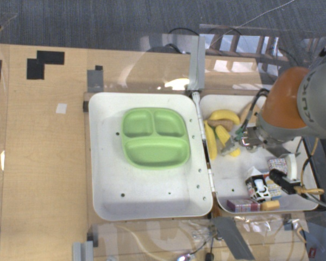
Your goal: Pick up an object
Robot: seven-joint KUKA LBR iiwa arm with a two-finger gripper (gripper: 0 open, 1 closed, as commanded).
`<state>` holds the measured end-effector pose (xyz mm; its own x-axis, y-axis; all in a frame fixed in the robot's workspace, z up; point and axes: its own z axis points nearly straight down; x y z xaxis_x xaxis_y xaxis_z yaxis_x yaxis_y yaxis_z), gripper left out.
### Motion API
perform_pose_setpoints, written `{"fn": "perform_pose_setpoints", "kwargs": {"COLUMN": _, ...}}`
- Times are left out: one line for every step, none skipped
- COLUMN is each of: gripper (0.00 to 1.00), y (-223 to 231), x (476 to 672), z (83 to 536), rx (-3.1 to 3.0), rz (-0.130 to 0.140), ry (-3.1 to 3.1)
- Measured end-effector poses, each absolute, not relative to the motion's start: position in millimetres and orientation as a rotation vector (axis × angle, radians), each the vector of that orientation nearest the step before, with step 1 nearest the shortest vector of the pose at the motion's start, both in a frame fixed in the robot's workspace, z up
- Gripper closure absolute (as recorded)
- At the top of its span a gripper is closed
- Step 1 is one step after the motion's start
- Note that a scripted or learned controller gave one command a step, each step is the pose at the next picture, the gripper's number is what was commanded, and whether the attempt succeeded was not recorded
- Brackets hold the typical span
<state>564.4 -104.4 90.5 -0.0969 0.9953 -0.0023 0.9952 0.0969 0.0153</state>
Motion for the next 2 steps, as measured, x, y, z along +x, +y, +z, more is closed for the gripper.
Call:
{"fn": "perform_pose_setpoints", "kwargs": {"gripper": 1.00, "y": -102, "x": 566.7, "z": 102, "rx": 2.099, "rz": 0.025, "ry": 2.319}}
{"fn": "perform_pose_setpoints", "kwargs": {"gripper": 1.00, "y": -62, "x": 628.0, "z": 187, "rx": 2.180, "rz": 0.009, "ry": 2.255}}
